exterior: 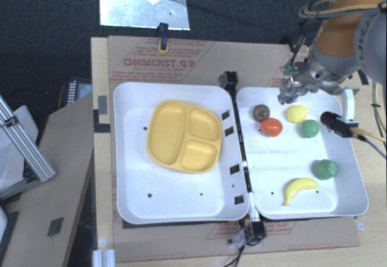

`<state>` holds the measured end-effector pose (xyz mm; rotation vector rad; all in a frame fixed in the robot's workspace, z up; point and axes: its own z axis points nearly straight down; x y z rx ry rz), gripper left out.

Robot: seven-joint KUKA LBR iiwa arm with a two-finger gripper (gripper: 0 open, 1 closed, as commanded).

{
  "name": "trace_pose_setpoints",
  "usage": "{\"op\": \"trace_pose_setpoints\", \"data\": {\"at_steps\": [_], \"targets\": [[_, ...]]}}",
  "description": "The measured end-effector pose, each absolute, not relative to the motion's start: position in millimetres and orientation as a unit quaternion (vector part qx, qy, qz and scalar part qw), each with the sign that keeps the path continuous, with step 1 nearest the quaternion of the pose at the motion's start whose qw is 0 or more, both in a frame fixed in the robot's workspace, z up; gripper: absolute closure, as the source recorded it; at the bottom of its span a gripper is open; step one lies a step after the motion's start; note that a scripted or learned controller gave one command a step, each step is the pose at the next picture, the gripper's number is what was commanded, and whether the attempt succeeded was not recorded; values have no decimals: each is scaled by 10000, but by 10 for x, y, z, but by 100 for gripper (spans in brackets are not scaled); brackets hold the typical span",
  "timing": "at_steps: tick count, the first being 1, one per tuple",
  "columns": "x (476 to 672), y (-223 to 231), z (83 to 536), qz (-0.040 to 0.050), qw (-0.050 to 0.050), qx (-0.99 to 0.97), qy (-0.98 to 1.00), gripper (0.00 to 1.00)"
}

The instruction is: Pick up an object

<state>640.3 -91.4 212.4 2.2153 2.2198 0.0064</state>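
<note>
**A:** Where does the pick stand right now?

**B:** By my reading, at the approach. The gripper (289,92) hangs over the far edge of the right bin (357,199), just beside a yellow lemon-like fruit (296,113). Nothing sits between its fingers. Whether they are spread or closed I cannot tell; they are too small and dark against the bin.

**A:** What could it take?

**B:** The yellow fruit is nearest. Just left of it lie a red-orange ball (271,127) and a small brown round piece (260,112). A green ball (309,128) lies to its right, another green ball (325,168) nearer, and a curved yellow banana (299,188) nearest of all.

**A:** And the next move?

**B:** Probably a short drop straight down, centred on one piece. The pieces look smooth, glossy and rounded, like moulded plastic, so an off-centre pinch could squirt one aside.

**A:** The left bin (130,199)?

**B:** It holds a yellow divided plate (172,127), smooth, with three shallow wells.
</note>
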Motion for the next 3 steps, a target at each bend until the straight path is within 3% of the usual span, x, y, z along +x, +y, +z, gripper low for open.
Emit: {"op": "trace_pose_setpoints", "data": {"at_steps": [1,3], "targets": [[6417,-917,2598,20,27,7057,7085,100],[6027,222,2559,4,-8,7038,7104,100]]}}
